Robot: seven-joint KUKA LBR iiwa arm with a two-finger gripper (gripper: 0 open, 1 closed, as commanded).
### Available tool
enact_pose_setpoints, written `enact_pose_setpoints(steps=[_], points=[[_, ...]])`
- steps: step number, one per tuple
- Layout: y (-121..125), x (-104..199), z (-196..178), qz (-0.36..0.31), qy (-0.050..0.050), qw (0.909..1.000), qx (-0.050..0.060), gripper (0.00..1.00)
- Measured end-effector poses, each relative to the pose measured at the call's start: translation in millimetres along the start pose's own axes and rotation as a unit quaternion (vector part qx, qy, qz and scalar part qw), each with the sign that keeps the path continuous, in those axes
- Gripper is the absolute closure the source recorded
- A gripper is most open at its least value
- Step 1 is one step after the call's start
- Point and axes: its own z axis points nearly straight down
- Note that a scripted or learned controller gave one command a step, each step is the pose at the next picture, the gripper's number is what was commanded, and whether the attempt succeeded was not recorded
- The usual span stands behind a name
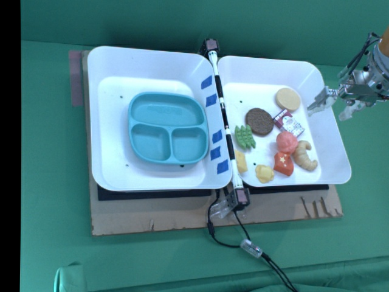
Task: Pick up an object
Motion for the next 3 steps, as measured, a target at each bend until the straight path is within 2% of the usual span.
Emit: enact_pose_setpoints(steps=[1, 2, 3], points=[[6.8, -19.5, 157.6, 0.001, -0.001, 1.0000, 0.000, 0.00], [82.0, -1.0, 165.3, -0.001, -0.003, 1.0000, -0.006, 0.00], [84.6, -4.7, 148.6, 0.002, -0.007, 0.9999, -0.013, 1.00]])
